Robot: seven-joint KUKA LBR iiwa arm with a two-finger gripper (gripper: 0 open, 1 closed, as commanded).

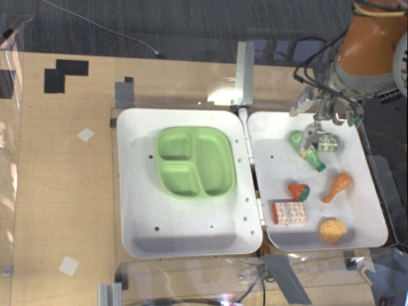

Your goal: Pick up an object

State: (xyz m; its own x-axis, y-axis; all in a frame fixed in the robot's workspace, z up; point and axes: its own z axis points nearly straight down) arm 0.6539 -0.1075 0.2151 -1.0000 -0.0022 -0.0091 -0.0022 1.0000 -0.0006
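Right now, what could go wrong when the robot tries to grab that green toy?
The gripper is right over the green bottle, which lies beside a small can. The fingers might bump the can or catch both. The bottle lies on its side, so it may roll or slip away. It is also near the right bin's back wall, so a push could jam it there.

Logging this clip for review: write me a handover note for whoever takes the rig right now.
Gripper: down in the right bin, at the green bottle; whether it grips is unclear.
Same bin: strawberry, drumstick, red box, yellow ball.
Left bin: green tray.
Done: approach to the bottle.
Left: secure a grasp, lift.
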